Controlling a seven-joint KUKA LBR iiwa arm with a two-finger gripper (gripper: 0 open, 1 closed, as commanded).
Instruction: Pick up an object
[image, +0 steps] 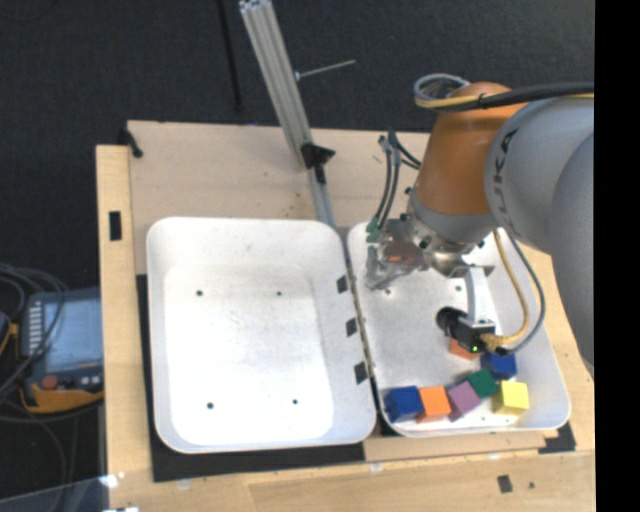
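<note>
Over the right bin, fingers near its upper-left corner, grip state unclear, coloured blocks along near edge

One fixed camera above the bench, slanted down over both white bins, fairly near.

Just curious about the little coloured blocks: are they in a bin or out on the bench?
In: the blocks lie along the right bin's near edge.

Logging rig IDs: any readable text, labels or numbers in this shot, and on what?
"KUKA", partly visible, vertical grey lettering on the grey arm beside its orange band.
The handheld pendant at the far left has a screen, too blurred to read.
The coloured blocks carry no visible markings.
</note>
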